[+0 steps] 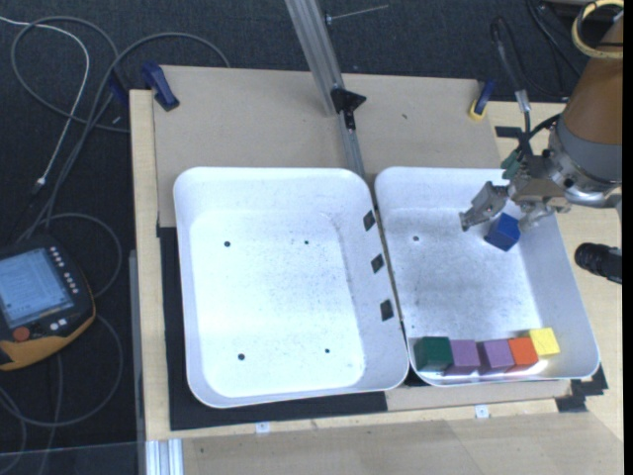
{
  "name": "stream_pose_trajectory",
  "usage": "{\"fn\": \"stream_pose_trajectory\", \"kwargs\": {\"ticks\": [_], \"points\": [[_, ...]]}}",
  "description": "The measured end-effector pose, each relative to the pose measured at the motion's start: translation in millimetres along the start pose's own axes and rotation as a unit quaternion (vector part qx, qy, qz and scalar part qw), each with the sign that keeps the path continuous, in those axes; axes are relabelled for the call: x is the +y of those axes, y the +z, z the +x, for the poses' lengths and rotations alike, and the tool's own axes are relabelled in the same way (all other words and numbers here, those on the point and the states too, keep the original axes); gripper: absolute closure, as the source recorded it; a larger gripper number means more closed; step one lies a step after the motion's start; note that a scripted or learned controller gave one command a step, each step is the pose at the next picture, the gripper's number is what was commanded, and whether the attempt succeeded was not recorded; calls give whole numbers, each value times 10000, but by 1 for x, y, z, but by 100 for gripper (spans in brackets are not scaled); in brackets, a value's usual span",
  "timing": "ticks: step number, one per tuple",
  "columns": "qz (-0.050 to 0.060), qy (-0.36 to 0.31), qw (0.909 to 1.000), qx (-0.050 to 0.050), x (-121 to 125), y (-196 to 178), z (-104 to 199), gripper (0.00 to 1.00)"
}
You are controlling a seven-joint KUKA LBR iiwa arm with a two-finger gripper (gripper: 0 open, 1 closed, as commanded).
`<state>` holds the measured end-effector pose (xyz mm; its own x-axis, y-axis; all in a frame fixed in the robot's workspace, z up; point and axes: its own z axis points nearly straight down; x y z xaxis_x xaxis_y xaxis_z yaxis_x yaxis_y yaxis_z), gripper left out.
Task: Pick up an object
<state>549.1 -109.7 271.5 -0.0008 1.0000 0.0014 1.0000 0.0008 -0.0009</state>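
Gripper [506,216]: over the upper part of the right bin, fingers spread either side of the blue cube, one grey finger to its left, the other to its right. Looks like it is pinching the cube.
Blue cube [502,234]: between the fingers, tilted, seen against the bin floor just below the gripper body. Cannot tell whether it is lifted or touching the floor.
Arm [593,117]: comes in from the right edge, orange band above the grey wrist, cables running along it.
Right bin [435,285]: white, shallow, speckled floor. Holds the blue cube up top and a row of cubes along the near wall.
Row of cubes: green cube [431,353], purple cube [463,355], second purple cube [495,354], orange cube [523,350], yellow cube [544,341]. All side by side, touching or nearly so, well apart from the gripper.
Left bin [198,265]: white, speckled, four dark dots on the floor.
Bench [247,117]: tan board, blue clamp [158,85] at the far left corner, another clamp [483,97] at the far right.
Pole [315,38]: metal rail slanting down to the gap between the bins.
Pendant [35,295]: handheld controller with screen on the dark floor, left of the bench, cables looped around it.
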Motion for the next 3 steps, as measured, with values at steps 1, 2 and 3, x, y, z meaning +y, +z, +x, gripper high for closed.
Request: {"fn": "stream_pose_trajectory", "kwargs": {"ticks": [1, 2, 3], "points": [[-17, 29, 10000, -32, 37, 15, -94, 0], [-39, -15, 10000, -13, 41, -19, -68, 0], [20, 1, 10000, 3, 27, 15, -57, 0]]}}
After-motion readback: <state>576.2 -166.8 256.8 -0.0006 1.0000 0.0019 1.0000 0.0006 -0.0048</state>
